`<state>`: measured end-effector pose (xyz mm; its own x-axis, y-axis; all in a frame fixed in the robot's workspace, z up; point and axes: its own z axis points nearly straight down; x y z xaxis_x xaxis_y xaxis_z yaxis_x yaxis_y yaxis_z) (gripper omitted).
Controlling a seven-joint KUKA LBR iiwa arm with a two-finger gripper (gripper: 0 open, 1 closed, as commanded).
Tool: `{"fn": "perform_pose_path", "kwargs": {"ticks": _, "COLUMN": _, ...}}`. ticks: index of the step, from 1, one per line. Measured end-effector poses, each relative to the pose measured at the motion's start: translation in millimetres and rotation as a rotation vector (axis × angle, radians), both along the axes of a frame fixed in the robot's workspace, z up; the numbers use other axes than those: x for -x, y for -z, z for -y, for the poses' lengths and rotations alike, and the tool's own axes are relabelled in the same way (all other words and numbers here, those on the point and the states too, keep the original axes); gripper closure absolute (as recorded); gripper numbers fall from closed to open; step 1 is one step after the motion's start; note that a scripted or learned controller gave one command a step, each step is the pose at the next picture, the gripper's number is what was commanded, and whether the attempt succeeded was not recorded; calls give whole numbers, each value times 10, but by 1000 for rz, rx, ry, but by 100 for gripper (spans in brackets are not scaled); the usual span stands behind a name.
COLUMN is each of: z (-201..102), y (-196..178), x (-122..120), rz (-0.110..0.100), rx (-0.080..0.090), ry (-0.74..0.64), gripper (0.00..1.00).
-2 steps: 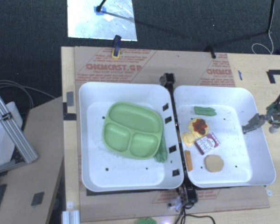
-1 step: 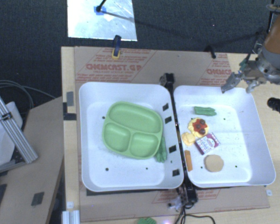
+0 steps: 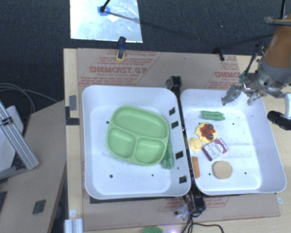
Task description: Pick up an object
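Gripper is hanging over the far edge of the right bin, fingers apart, holding nothing.

Below the fingers, well apart, a green pod is lying; further down are lying a yellow-red toy, a purple packet, a tan disc. Nothing is standing between. The green tray is sitting in the left bin on a cardboard-covered bench.

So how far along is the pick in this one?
Nothing looks picked yet. The gripper hangs open over the right bin's far edge, with nothing between its fingers. The green bean pod, the purple packet, the round cookie and the orange stick all lie in that bin. The descent, the grasp and the lift are all left.
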<state>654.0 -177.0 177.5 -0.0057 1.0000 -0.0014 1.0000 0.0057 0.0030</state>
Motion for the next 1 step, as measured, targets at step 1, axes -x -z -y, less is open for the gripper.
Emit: {"fn": "perform_pose_path", "kwargs": {"ticks": 1, "z": 36, "y": 835, "x": -161, "rz": 2, "rx": 0, "ry": -1, "gripper": 0}}
